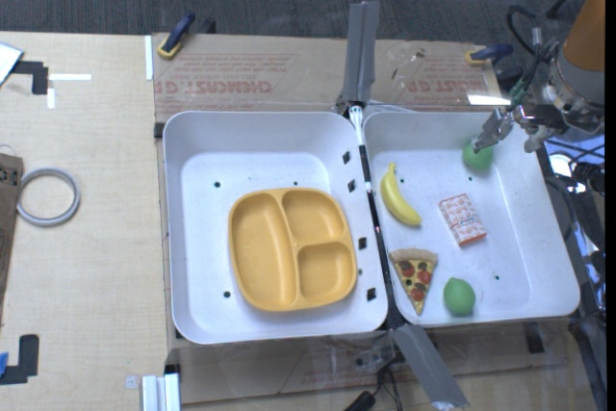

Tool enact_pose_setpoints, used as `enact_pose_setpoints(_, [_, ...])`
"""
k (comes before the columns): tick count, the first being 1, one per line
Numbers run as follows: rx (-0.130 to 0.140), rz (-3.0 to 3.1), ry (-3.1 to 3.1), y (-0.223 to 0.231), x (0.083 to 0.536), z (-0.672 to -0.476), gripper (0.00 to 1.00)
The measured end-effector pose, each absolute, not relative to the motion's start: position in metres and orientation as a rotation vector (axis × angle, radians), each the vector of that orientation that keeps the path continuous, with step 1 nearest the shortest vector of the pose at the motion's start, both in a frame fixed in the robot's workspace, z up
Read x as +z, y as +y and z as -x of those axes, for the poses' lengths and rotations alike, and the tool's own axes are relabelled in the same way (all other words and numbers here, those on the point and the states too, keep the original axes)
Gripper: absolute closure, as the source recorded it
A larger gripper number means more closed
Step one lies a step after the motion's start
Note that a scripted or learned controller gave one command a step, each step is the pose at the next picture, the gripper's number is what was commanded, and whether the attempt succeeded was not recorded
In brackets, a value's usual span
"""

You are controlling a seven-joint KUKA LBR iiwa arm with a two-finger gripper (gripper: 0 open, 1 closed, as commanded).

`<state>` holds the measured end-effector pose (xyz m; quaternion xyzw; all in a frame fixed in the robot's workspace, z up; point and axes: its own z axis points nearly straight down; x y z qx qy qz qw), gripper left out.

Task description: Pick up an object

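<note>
The gripper [508,132] hangs over the far right corner of the right bin [539,303], fingers spread apart, one finger [491,132] just above a green ball [478,156]. Nothing sits between them. A banana [398,196] lies near the divider, its long axis running far-to-near, beside a red-and-white packet [462,218], a pizza slice [416,276] pointing toward the near edge, and a lime [460,296].

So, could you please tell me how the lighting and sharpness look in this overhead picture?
In the camera view, light is even and soft: the yellow divided plate and banana are crisp with faint shadows, the white bins show no harsh glare, while the gripper by the upper green object looks slightly blurred.
</note>
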<state>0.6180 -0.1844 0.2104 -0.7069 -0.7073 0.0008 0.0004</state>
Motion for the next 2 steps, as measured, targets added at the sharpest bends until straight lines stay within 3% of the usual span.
enact_pose_setpoints(1, [0.001, 2.170, -2.274, -0.1708, 0.0923, -0.6383, 0.00])
enact_pose_setpoints(2, [0.003, 2.169, -2.276, -0.1710, 0.1013, -0.6384, 1.00])
